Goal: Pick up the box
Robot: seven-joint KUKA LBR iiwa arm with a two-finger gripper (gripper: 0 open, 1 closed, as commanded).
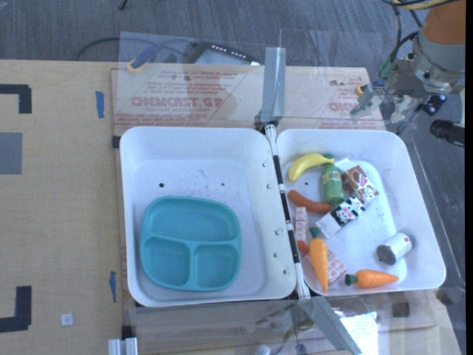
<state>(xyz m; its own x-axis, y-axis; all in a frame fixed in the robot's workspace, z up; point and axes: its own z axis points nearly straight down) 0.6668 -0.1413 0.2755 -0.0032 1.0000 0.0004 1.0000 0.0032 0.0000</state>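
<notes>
Toys fill the right bin [418,198], all bunched close so they touch or nearly touch. The box to pick up looks like the small brown one [360,182] near the top middle of that bin, lying flat, with a green bottle [332,184] just beside it on the left and a little black and white box [348,211] right below it. A yellow banana [308,164] sits above the bottle. 2 carrots lie lower down, 1 upright in the picture [318,263] and 1 on its side [373,277], with a white roll [395,247] near them. The left bin [148,154] holds a teal plate with 3 parts [191,242]. The gripper [384,103] hangs high over the top right corner of the bench, well apart from the brown box, most likely because it is not reaching down yet. It holds nothing, and its 2 fingers look spread apart. I think the tight crowd around the box could make grabbing it tricky
</notes>
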